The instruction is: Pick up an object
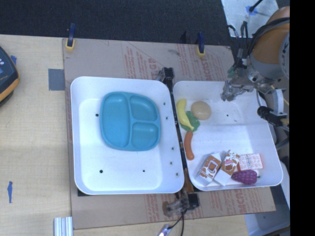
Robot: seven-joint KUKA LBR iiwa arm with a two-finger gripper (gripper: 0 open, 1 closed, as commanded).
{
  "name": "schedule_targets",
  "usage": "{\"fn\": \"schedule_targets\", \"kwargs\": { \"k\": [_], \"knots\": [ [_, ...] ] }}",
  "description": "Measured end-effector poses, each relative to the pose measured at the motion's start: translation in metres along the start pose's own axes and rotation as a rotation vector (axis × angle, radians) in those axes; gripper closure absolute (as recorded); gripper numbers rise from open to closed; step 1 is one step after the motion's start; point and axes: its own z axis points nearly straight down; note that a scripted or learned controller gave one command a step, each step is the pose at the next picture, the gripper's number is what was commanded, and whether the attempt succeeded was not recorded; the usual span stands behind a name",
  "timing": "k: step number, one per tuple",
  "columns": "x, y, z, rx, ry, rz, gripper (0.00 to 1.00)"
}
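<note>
We're looking down on both bins, and the gripper [229, 95] hangs over the far end of the right bin [269, 132], just inside its back rim, with the grey arm [268, 43] and its orange band reaching in from the right. From this angle we cannot tell how the tool is set, and we see nothing caught in it.

The nearest thing to it is the beige round object [201, 110], lying a little to the left of the tool and slightly toward us, apart from it. Touching that one on its left, we have the yellow banana [181, 112] along the bin's left wall with a green piece [192, 122] tucked against it. Below those, the orange carrot [189, 145] lies lengthwise by the same wall.

Well apart from the tool, in the near corner of the bin, we see a cluster: small printed cartons [221, 167] side by side and a purple item [244, 177] resting against them.

Over in the left bin [83, 132], a blue divided plate [130, 120] sits alone.
</note>
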Motion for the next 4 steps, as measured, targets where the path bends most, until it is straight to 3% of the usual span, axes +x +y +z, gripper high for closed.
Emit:
{"fn": "schedule_targets", "kwargs": {
  "k": [1, 2, 4],
  "knots": [
    [0.063, -0.034, -0.023, 0.001, 0.001, 0.002, 1.00],
    [0.117, -0.093, -0.038, 0.002, 0.000, 0.002, 1.00],
    [0.115, -0.093, -0.058, 0.006, -0.001, -0.001, 1.00]
  ]
}}
